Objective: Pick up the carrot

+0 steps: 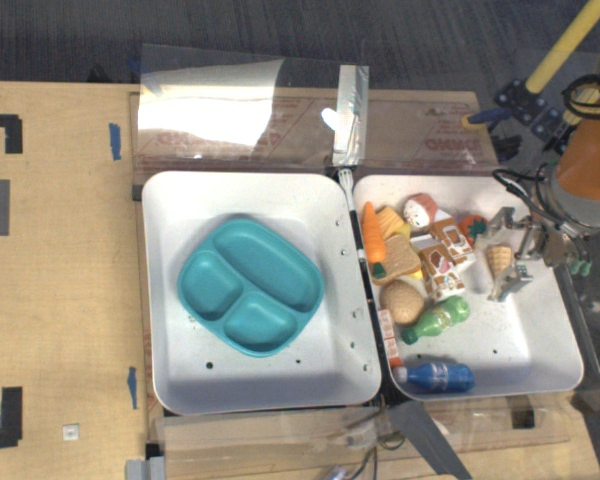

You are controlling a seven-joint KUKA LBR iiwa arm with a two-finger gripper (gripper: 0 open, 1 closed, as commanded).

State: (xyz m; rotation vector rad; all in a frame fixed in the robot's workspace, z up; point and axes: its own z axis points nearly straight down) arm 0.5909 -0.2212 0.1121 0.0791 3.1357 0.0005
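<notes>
Right bin (550,358): carrot (374,234) lying along the bin's left wall near the top corner, touching a slice of bread (401,258) on its right; beside these a small carton (442,256), a potato (404,302), a green bottle (437,320), an ice-cream cone (499,259), and a blue bottle (435,375) by the bin's near edge. Gripper (512,250) over the right part of this bin, well apart from the carrot, fingers spread with nothing between them. Left bin (170,208): one teal divided plate (250,284).
</notes>
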